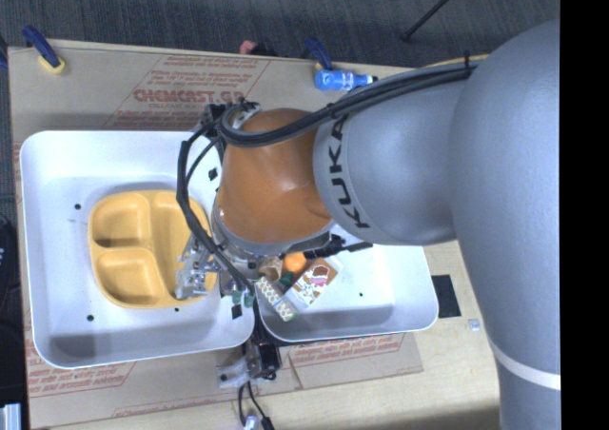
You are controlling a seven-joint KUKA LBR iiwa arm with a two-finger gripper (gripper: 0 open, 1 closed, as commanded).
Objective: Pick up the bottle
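My gripper point(195, 274) hangs low over the right edge of a yellow divided tray point(133, 247) that lies in the left bin point(57, 228). The arm's orange band point(266, 181) and grey body cover the divide between the two bins and much of the right bin point(400, 295). Just under the wrist, in the right bin, a small orange object point(295, 262) peeks out, next to a printed packet point(316, 281) and a pale strip point(274, 299). The arm hides whatever else lies there, and I cannot tell whether the orange object belongs to a bottle.
Both bins rest on a cardboard sheet point(143, 86). Blue clamps point(338, 81) grip its far edge, with another at the far left corner point(43, 48). Black cables point(195, 162) loop off the wrist over the left bin. A small fixture point(249, 366) sits at the bench front.
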